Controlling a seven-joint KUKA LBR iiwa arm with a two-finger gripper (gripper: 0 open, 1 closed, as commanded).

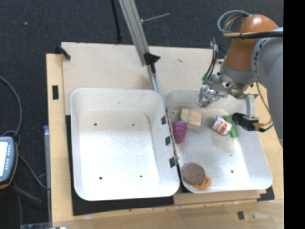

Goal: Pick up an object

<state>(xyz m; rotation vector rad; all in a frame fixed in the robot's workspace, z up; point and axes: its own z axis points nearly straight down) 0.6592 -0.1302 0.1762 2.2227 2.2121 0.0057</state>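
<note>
My gripper (205,100) hangs over the back of the right bin (248,175), just above and to the right of a tan wafer block (191,118). A purple bunch of grapes (179,130) lies left of the wafer, near the bin's left wall. To the right, a small red-and-white can (221,126) rests against a green piece (234,128). At the front of that bin, a brown round cookie (192,172) sits on an orange piece (205,183). I see nothing between the fingers.
The left bin (119,142) stands beside the right one, sharing a middle wall. A slanted aluminium pole (136,27) rises from the bench behind the bins. A handheld device (5,159) hangs off the bench's left side.
</note>
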